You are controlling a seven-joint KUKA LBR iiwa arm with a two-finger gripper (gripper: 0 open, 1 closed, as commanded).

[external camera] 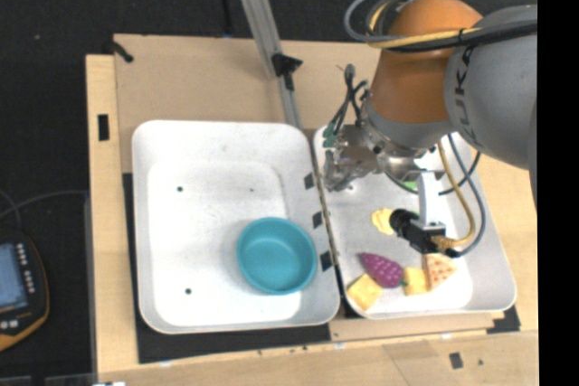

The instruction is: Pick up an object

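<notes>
My gripper (338, 174) hangs low over the far left part of the right bin (488, 285), close to the wall between the two bins. I see nothing between its fingers. Toy foods lie in the near half of this bin: a purple fruit (382, 269), a yellow wedge (364, 292), a pizza slice (441, 269) and a small yellow piece (384, 220). All of them are nearer the front than the gripper. A sliver of something green (409, 185) peeks out from under the wrist.
The left bin (181, 158) holds a blue bowl (275, 254) near its front right corner. A slanted metal rail (262, 23) runs from the back down to the bins' shared wall. The grey and orange arm covers the back of the right bin.
</notes>
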